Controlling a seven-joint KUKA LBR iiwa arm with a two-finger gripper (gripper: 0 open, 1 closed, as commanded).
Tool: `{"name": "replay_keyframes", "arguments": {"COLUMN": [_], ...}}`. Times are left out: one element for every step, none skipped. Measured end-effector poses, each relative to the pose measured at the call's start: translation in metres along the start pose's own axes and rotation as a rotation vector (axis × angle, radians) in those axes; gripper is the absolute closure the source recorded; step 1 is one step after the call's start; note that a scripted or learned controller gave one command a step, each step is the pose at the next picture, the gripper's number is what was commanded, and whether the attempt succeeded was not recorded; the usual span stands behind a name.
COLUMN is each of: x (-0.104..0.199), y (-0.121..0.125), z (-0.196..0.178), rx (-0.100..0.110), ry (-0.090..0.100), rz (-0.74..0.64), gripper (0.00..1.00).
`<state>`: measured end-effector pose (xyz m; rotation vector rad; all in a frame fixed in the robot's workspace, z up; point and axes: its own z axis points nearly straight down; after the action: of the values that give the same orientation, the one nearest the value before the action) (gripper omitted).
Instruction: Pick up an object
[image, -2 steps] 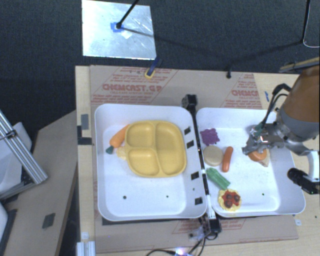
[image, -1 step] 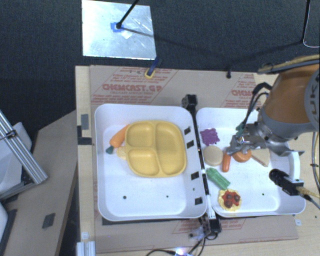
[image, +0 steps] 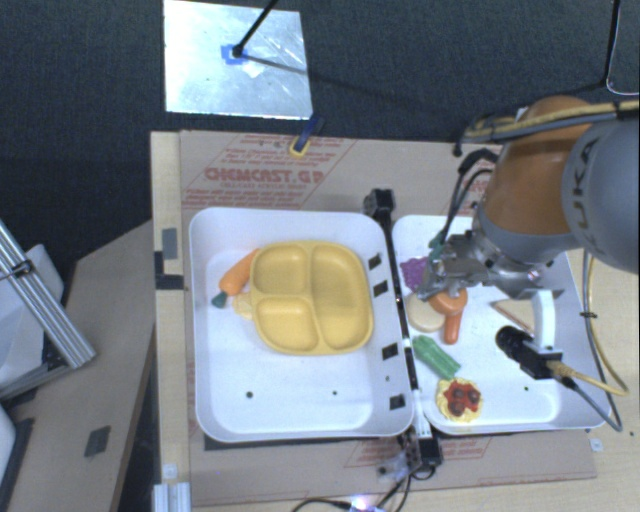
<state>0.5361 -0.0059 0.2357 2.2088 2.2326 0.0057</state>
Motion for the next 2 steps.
{"name": "replay_keyframes", "arguments": {"x": [0.0065, 0.0139], "y": [0.0054, 0.0013], "z": [0.0215, 0.0205], "rx": [0.003, 0.003], "ry": [-0.002, -0.002], "rz": [0.006, 0.005], "gripper": [1.00, 1.00]}}
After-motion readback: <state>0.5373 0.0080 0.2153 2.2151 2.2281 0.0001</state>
